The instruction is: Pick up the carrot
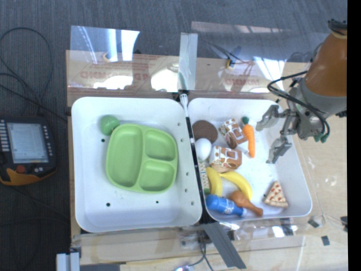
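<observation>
One tapered orange carrot point(249, 139) beside open-fingered gripper point(274, 133).

You are looking at an orange carrot point(249, 139) with a green top, lying in a white bin point(293, 168) beside a yellow banana point(234, 179), a blue bottle point(223, 205) and a brown disc point(205, 131). A light green plate point(141, 157) is sitting in the other white bin point(84, 168).

Carrot point(249, 138) in right bin point(299, 176), left of end effector point(274, 134)
</observation>
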`<state>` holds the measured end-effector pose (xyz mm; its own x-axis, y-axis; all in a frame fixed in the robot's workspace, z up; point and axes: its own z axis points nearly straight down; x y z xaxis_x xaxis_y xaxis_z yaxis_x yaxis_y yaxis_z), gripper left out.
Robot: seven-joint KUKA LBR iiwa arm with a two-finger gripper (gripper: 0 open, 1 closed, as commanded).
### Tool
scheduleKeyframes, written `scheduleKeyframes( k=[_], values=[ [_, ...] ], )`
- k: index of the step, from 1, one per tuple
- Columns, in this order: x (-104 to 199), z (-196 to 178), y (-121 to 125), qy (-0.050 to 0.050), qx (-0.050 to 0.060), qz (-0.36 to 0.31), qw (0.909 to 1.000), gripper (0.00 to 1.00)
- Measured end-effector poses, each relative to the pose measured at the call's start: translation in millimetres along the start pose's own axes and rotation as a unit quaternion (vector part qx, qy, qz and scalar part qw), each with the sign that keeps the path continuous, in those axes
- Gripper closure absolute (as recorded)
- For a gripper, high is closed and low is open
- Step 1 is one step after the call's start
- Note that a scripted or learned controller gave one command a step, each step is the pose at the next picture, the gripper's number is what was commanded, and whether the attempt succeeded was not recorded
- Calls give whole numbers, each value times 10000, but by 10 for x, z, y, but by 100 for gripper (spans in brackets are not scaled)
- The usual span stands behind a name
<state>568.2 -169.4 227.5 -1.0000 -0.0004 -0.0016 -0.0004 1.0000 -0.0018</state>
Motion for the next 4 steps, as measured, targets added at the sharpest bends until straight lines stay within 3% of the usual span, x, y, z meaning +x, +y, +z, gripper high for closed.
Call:
scheduleKeyframes(
  k=[1,2,4],
  values=[
    [-653,1359,-252,-73,25,-564,9984,0],
    [-674,1245,-238,-101,44,-574,9983,100],
    [-697,1047,-219,-135,73,-586,9982,100]
  ],
)
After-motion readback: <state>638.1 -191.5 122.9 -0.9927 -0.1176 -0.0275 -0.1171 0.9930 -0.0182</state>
